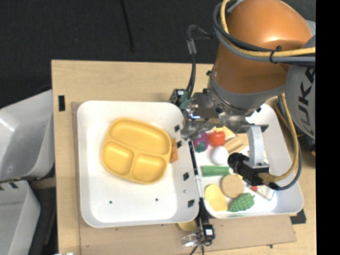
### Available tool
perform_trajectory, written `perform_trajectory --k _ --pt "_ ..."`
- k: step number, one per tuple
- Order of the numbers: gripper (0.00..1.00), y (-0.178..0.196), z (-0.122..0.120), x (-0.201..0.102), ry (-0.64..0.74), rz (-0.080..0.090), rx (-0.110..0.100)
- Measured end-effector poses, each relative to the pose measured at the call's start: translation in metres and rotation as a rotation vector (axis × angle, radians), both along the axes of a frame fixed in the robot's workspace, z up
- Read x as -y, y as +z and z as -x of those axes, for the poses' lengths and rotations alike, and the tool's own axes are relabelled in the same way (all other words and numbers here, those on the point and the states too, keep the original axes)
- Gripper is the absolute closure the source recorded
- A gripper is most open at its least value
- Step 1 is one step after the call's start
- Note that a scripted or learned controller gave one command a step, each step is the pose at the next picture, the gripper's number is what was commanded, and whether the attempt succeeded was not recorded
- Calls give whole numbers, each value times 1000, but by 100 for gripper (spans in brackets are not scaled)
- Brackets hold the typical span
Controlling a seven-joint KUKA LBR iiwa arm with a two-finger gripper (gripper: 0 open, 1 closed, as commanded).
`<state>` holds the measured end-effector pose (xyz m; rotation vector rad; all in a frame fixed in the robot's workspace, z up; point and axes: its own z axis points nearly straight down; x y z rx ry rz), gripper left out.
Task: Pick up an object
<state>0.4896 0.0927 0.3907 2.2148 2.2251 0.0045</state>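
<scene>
The arm's big orange band (263, 28) and grey wrist hang over the back of the right bin (284, 142). My gripper (195, 122) points down at that bin's back left corner, just above a purple toy (200, 141) and a red tomato (216, 138). In front of these lie a white egg (219, 154), a green cucumber (215, 170), a tan round disc (232, 185), a yellow round piece (215, 196) and a bumpy green piece (240, 202). The wrist hides the bin's rear part.
The left bin (95, 195) holds a yellow divided plate (136, 150), with a small orange piece (173, 152) at its right edge. A black cable and grey bracket (255, 153) hang over the right bin. Wooden bench (66, 84) surrounds both bins.
</scene>
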Motion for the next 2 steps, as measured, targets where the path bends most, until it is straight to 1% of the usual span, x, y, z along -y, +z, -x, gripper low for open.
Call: perform_trajectory --k 1,2 --pt "100 9 -1 0 13 3 -1" --pt "100 67 -1 32 -5 1 4"
